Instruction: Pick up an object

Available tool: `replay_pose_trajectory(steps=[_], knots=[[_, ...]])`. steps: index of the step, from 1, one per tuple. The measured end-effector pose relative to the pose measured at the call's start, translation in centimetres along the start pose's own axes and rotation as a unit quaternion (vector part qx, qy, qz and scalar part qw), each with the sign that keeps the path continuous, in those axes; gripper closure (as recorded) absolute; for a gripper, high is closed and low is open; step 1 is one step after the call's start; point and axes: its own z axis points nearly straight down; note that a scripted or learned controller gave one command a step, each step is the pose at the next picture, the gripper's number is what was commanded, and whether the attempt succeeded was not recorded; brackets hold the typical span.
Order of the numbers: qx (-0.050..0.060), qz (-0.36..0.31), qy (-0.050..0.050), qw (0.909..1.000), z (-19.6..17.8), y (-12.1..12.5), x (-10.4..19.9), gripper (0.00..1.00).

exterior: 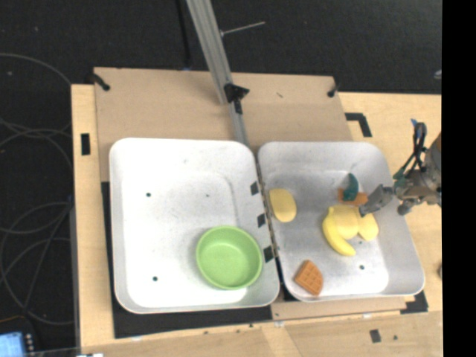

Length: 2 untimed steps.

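Hand (381, 199), grip state unclear, hovers beside banana (342, 229) in right bin (312, 162); likely light, smooth plastic, best grasped mid-curve.

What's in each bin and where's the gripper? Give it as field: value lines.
left bin: green bowl, near its front right corner
right bin: yellow bananas, pale yellow round piece, orange waffle-like piece, small teal and orange item
gripper: at the right bin's right side, just above the bananas
held: nothing visibly between the fingers
finger state: cannot tell
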Motion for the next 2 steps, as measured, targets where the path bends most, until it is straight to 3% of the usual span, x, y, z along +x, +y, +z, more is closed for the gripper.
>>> replay_pose_trajectory(steps=[1,2], knots=[[0.000,0.000,0.000,1.0000,0.0,0.0,0.0,0.00],[0.003,0.002,-0.001,1.0000,6.3,0.0,-0.2,0.00]])
